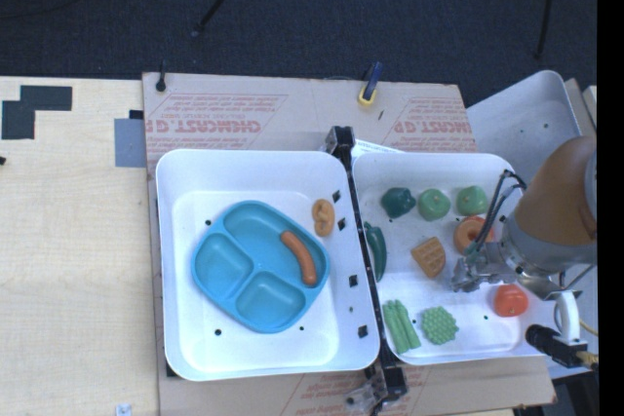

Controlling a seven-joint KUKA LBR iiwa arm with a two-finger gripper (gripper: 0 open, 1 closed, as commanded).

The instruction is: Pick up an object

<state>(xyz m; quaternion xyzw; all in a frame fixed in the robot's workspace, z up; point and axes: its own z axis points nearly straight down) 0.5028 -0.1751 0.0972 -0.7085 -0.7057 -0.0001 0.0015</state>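
My gripper [467, 275] hangs low over the right bin [487, 166], between the tan waffle-like piece [428, 256] and the red tomato [510, 300]. It is just below an orange ring [471, 231], which the wrist partly covers. Nothing visibly sits in the gripper. Along the bin's far side lie a dark green piece [397, 202], a light green ball [434, 204] and a green ball [472, 200]. Near the front lie a bumpy green piece [439, 324] and green beans [400, 324]. A dark green vegetable [375, 250] rests against the left wall.
The left bin [195, 180] holds a blue divided plate [244, 273] with a sausage [301, 256] on it, and a tan pastry [323, 216] beside the plate. The arm's orange band [564, 195] overhangs the right bin's right edge. A black divider [356, 248] separates the bins.
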